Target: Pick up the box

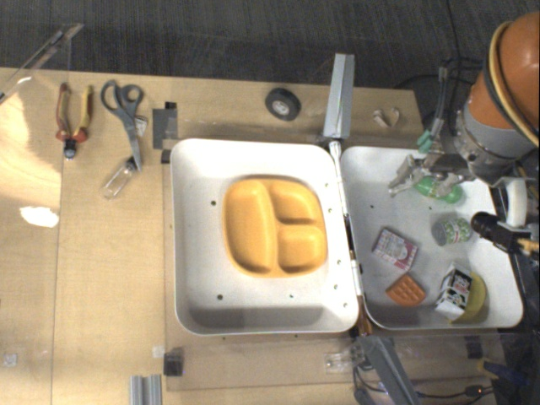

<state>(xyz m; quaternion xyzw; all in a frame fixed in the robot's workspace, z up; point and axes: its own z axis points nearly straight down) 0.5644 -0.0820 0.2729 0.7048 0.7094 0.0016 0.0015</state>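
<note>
Your pincer (411, 174) hangs spread open with nothing in it at the right bin's (363, 226) far end, over a green item (440, 190). The box (455, 292) stands well apart by the near rim, against a banana (477, 298), crowding one side.

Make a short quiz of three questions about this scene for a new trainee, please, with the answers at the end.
1. True or false: the yellow divided tray lies in the left bin.
2. Which bin holds the small black-and-white box? A) left bin B) right bin C) neither, it is on the bench
3. What fruit lies against the box?

Key
1. True.
2. B. The box stands near the right bin's front right corner.
3. A banana, touching the box on its right side. The gripper is at the far end of the same bin, above a green object, well apart from the box.
</note>
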